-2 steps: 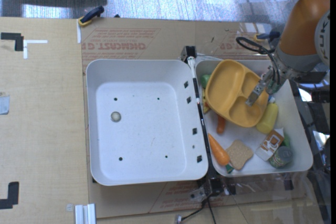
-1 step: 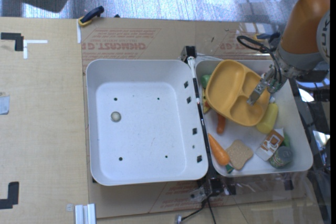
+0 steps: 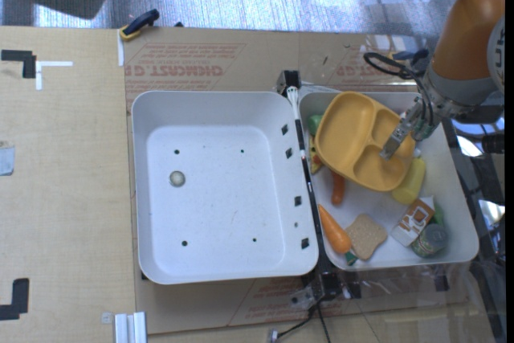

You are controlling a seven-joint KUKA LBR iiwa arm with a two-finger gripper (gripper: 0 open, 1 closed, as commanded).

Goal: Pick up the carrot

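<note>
The carrot point(image 3: 333, 230) is orange with a green stem end and lies along the right bin's left wall, near its front corner. My gripper point(image 3: 398, 141) hangs at the back right of that bin, over a tilted yellow divided plate point(image 3: 357, 139), its tip at the plate's right compartment. It is well apart from the carrot, up and to the right of it. Nothing shows in the gripper's hold.
Beside the carrot lie a bread slice point(image 3: 366, 235), a small orange-red piece point(image 3: 338, 189), a yellow bottle point(image 3: 410, 179), a small carton point(image 3: 414, 221) and a can point(image 3: 430, 241). A green item point(image 3: 316, 123) peeks out behind the plate. The left bin point(image 3: 152, 253) holds one small round object point(image 3: 177, 179).
</note>
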